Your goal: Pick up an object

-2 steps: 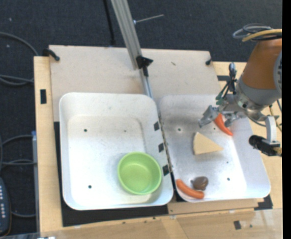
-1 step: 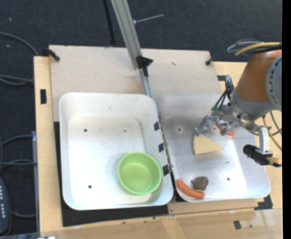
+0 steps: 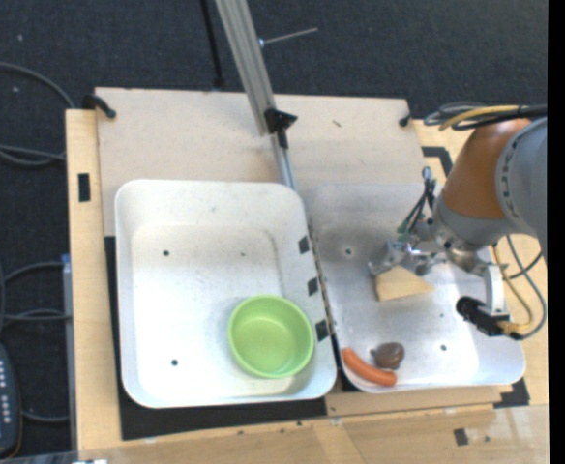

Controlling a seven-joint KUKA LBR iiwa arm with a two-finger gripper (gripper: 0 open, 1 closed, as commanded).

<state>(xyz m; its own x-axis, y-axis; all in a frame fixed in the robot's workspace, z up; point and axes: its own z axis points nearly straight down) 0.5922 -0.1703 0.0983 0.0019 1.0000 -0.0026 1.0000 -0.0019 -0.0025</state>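
Hovering over the right bin [image 3: 476, 356], the gripper [image 3: 406, 257] sat directly above the tan wedge [image 3: 401, 286], apparently aligned for a grasp. Finger spacing could not be determined; wrist hardware masked the tips. Toward the bin's near edge from the wedge lay an orange sausage [image 3: 369, 367] and a brown lump [image 3: 389, 355], identity unclear.

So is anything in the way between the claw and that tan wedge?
Nothing visible. The gripper sits right at the upper edge of the wedge in the right bin. The carrot and brown lump lie apart, near the front rim.
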